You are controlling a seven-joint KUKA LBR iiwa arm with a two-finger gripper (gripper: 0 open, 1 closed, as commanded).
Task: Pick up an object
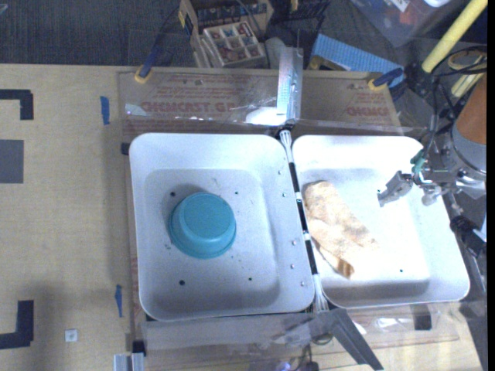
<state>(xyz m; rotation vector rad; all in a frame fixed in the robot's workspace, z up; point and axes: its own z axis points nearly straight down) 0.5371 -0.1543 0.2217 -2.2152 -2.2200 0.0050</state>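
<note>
Two white bins (pixel 147 161) on a wooden bench (pixel 62 207) — a crate of boxes (pixel 224 33) behind.

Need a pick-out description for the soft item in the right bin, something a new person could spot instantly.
Start from the two white bins side by side; take the right bin, the one the gripper hangs over. Along its left side, near the divider, lies a crumpled tan-orange cloth, running diagonally. It is flat, soft and mottled, unlike the round blue bowl in the left bin.
</note>
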